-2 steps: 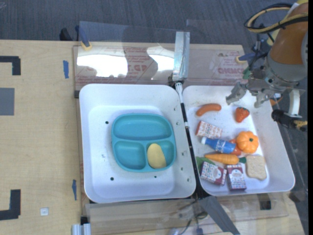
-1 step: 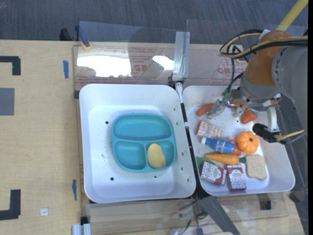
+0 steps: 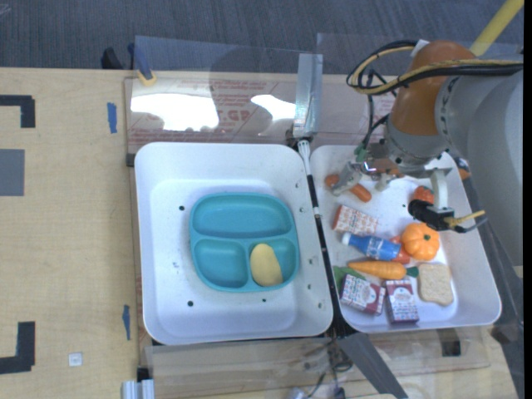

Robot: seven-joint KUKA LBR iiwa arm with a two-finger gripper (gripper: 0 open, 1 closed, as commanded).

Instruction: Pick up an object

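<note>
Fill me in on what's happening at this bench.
A grey robot arm with an orange band reaches in over the right white bin, its hand low near the bin's far left corner beside a small orange piece. Nothing visibly sits in the hand. The bin also holds a toy pumpkin, a carrot and small cartons. In the left white bin, a teal divided tray carries a yellow potato-like toy.

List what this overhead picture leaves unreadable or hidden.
- Gripper: small and blurred under the arm's wrist in the camera view; finger state unreadable.
- Small orange piece beside it: too small to identify.
- Two red cartons: print too small to read.
- Right bin: far corner covered by the arm.
- Yellow object in the teal tray: too blurred to identify.
</note>
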